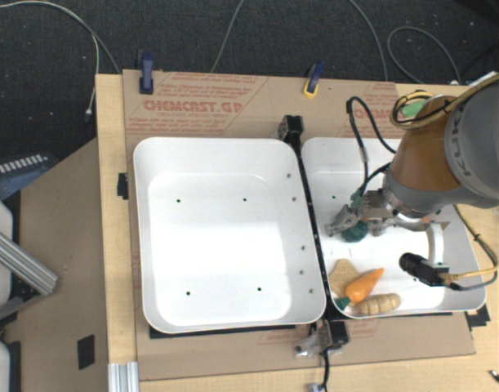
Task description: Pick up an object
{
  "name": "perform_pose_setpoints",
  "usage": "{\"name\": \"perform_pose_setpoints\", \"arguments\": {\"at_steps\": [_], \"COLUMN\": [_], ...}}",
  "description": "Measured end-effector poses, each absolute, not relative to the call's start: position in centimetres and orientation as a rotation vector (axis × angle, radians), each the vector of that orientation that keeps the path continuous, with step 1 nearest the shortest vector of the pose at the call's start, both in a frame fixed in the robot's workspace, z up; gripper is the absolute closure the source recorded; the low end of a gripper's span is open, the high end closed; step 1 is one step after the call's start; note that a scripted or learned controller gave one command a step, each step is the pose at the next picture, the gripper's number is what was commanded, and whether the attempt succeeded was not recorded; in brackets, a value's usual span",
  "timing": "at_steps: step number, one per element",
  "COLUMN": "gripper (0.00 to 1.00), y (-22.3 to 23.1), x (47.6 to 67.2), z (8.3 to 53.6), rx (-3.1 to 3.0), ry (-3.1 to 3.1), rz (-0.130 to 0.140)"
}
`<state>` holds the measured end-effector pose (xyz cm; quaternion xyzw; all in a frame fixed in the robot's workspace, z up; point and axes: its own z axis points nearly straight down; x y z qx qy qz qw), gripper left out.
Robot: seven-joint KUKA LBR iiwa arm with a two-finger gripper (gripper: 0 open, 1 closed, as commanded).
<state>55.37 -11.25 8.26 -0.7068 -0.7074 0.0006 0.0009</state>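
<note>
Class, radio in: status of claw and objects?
Claw low in right white bin, over small teal object. Grip unconfirmed. Orange carrot-shaped toy near front corner.

You see glossy white plastic bins on a matt cardboard sheet, beside a smooth orange toy carrot.

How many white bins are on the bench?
2. The left bin sits mid-bench; the right bin is right beside it, partly covered by the arm.
</note>
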Motion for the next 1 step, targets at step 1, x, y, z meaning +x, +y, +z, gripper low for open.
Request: {"name": "perform_pose_setpoints", "arguments": {"at_steps": [1], "gripper": [1.00], "y": [-11.25], "x": [55.43], "z": [9.56], "rx": [-2.222], "ry": [-2.222], "rz": [-0.002]}}
